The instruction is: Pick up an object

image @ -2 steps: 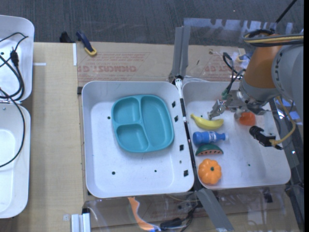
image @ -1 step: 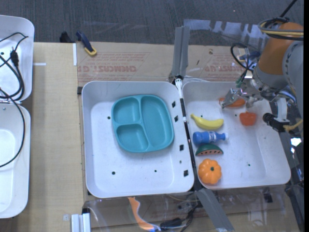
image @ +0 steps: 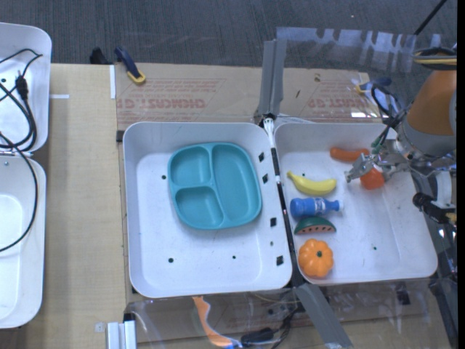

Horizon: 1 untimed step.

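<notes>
Gripper (image: 365,169) of the grey arm with its orange band (image: 434,104) reaches in from the right, low over the far part of the right-hand shallow white bin (image: 407,257). Whether it is spread or pressed together cannot be told from this angle. Its metal tip sits right against a small orange-red rounded object (image: 373,179); nothing can be seen pinched in it.

Going from the near edge of that right bin toward the far edge, along its left side: a round orange toy pumpkin with a green stem (image: 316,258) lies closest. Just beyond it is a small toy watermelon slice, red with a green rind (image: 313,226). Touching or nearly touching that, a blue plastic bottle with a white cap (image: 313,207) lies on its side. Farther still is a yellow toy banana (image: 312,185), curved, lying flat. At the far end, beside the gripper, an orange carrot-shaped toy (image: 346,153) lies across the bin floor.

The left-hand shallow white bin (image: 145,267) holds a teal plastic plate with three compartments (image: 214,185), resting flat near its middle, slightly turned.

Beyond both bins lies a sheet of brown cardboard with red printing (image: 189,93). On its far left corner rests a small blue and yellow clamp (image: 130,67).
</notes>
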Tool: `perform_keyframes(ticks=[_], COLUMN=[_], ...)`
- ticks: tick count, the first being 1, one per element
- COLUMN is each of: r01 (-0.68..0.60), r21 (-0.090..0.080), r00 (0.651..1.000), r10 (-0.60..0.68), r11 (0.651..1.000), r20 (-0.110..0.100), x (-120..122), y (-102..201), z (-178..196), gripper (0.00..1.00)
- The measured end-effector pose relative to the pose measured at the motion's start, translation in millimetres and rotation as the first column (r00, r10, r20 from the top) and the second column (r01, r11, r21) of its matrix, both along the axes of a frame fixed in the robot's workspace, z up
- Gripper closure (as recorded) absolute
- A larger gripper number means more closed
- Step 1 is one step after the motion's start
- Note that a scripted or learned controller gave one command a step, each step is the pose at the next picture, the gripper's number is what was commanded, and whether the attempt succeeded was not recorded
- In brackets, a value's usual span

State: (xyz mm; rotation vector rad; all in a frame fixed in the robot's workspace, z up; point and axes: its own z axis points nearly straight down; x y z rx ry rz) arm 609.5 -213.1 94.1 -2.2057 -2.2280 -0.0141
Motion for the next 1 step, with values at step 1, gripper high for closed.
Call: perform_keyframes(ticks=[1], r01=[0.007], r21=[-0.008], r00=[1.000], r10=[-0.007], r11=[1.000], r20=[0.002], x=[-0.8], y=[-5.0], z=[8.9], gripper=[1.00])
